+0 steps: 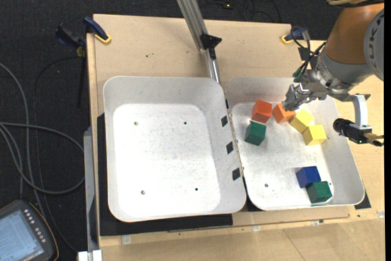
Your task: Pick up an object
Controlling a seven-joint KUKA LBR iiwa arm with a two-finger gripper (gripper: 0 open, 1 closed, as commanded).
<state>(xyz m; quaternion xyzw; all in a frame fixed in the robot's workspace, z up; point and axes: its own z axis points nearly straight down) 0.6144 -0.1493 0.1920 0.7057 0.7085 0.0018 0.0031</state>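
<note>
**A:** Counting the blocks in the right bin [342, 159], how many do you get?

**B:** Six. Two orange, two yellow, two green and one blue would be seven, so let me go singly: an orange block [262, 110] near the bin's upper left, a second orange block [283, 113] just right of it, a green block [256, 132] below the first orange one, an upper yellow block [300, 120], a lower yellow block [314, 134], a blue block [308, 175] and a dark green block [319, 192] touching it near the lower right corner. Seven, then.

**A:** And the bins?

**B:** Two, side by side on the bench [153, 46]. The left bin [122, 95] is white and speckled.

**A:** Where is the arm?

**B:** The grey arm with its orange band [357, 24] comes in from the right and is cut off by the picture's edge. The gripper [295, 102] hangs over the upper part of the right bin, right above the second orange block and the upper yellow block.

**A:** How do the jaws stand?

**B:** I cannot tell. The wrist and cabling cover them from this angle, and nothing is seen gripped between them.

**A:** Anything else hard to read?

**B:** The second orange block is partly hidden under the gripper, and the two yellow blocks sit so close that their shared edge is blurred. Whether the gripper touches either block cannot be made out.
</note>
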